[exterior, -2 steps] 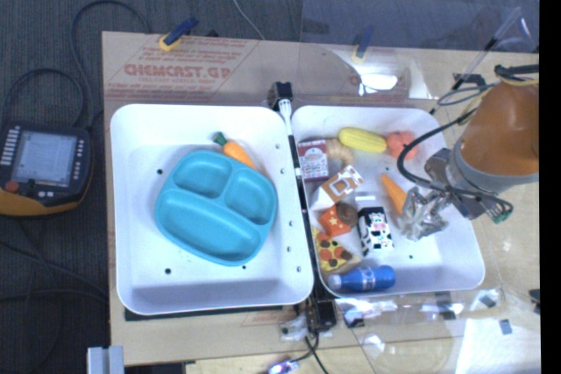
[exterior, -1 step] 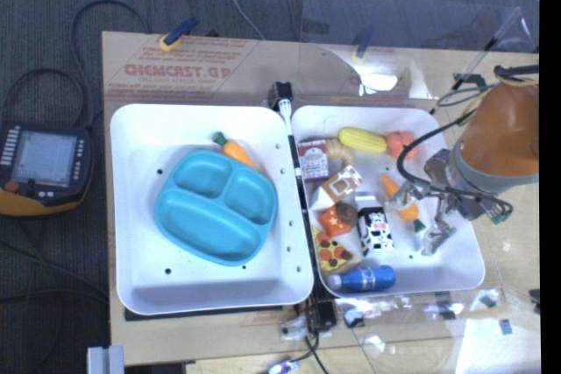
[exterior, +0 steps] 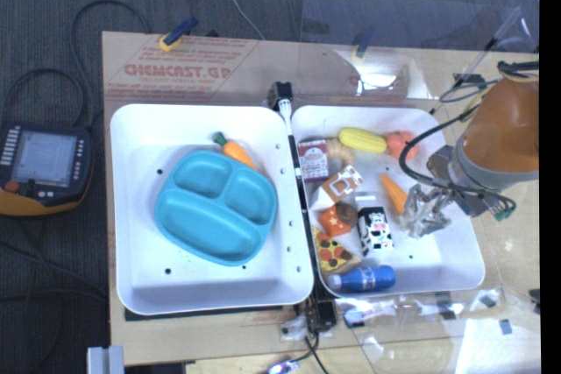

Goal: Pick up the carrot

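The carrot, orange with a green top, lies in the left bin, resting against the far rim of the blue divided plate. My gripper is in the right bin, low over its right side and far from the carrot. It stands open with nothing between its fingers. A small orange wedge-shaped piece lies just left of the gripper, apart from it.
The right bin holds several toys: a yellow corn cob, a red can, a small box, a cow-patterned carton, a pizza slice and a blue bottle. A pendant lies left of the bench.
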Controlling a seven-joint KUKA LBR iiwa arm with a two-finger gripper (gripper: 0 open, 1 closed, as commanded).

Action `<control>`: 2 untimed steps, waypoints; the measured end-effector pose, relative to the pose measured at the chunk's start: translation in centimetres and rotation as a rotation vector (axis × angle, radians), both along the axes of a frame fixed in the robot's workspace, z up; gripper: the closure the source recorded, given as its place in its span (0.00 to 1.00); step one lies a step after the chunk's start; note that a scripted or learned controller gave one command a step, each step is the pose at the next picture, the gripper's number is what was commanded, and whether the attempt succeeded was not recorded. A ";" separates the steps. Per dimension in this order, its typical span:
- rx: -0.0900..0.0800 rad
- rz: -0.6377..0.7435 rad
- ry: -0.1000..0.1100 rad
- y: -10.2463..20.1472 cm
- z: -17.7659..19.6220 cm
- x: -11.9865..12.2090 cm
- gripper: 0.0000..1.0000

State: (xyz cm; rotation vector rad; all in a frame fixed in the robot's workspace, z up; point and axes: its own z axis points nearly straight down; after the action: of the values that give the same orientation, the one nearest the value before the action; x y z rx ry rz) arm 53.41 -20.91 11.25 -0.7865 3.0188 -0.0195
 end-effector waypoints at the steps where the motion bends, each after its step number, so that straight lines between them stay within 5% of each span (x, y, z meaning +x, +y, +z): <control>1: 0.000 0.000 0.001 0.0 0.0 0.0 0.00; 2: 0.003 -0.084 0.013 1.6 -2.1 -0.4 0.00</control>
State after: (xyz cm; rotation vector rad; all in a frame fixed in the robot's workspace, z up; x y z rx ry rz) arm 53.00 -19.32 9.11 -0.6616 3.0610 -0.0122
